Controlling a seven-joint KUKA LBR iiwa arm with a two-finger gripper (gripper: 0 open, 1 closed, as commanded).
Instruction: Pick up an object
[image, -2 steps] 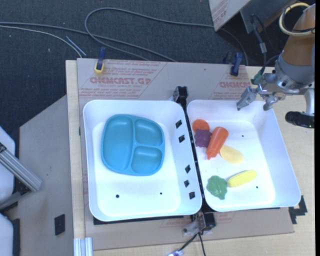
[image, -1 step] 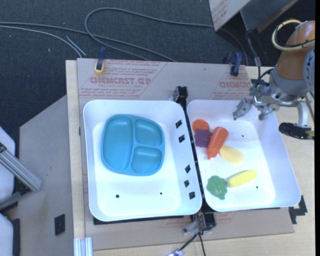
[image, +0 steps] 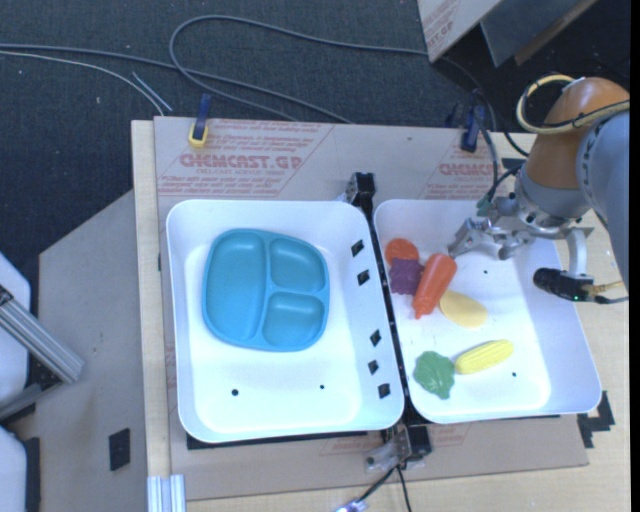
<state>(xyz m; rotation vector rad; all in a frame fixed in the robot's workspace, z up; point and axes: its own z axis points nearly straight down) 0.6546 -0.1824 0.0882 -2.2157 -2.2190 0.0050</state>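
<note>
The right bin (image: 560, 350) holds several toy foods. An orange carrot (image: 433, 283) lies tilted beside a purple piece (image: 404, 275) and a red-orange piece (image: 401, 250). Below them lie a yellow lemon-like piece (image: 464, 309), a yellow corn cob (image: 484, 355) and a green broccoli (image: 434, 372). My gripper (image: 486, 241) hangs over the bin's upper part, just right of and above the carrot's top. Its fingers are spread open with nothing between them.
The left bin (image: 290, 400) holds a blue divided plate (image: 267, 290). A black divider with clips (image: 378, 300) runs between the bins. Bare white floor lies in the right bin's right half and in the left bin's front.
</note>
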